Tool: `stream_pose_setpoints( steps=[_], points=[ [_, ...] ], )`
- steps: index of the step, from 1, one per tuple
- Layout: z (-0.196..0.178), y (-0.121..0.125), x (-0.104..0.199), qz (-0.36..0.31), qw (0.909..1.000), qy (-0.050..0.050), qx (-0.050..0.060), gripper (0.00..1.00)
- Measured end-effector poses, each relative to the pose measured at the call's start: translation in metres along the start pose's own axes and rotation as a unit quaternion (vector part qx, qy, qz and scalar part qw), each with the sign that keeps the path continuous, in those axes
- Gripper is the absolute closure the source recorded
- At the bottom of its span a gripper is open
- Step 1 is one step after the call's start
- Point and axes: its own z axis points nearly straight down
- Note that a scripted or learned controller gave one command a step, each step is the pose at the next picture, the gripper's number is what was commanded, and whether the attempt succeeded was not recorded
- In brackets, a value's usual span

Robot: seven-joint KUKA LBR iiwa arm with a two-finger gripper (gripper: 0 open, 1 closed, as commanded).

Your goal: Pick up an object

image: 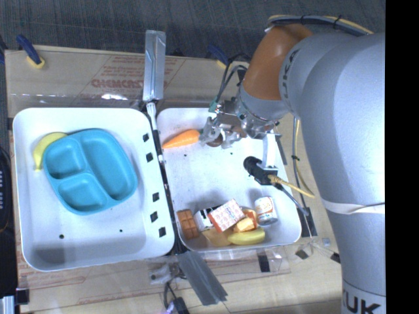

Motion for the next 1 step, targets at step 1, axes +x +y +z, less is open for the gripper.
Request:
stream_pose_setpoints(
  steps=[1],
  points=[
    [0.0109, 0.0162, -0.0043, 0.025, 0.9997, -0.001, -0.002, 1.00]
  ],
)
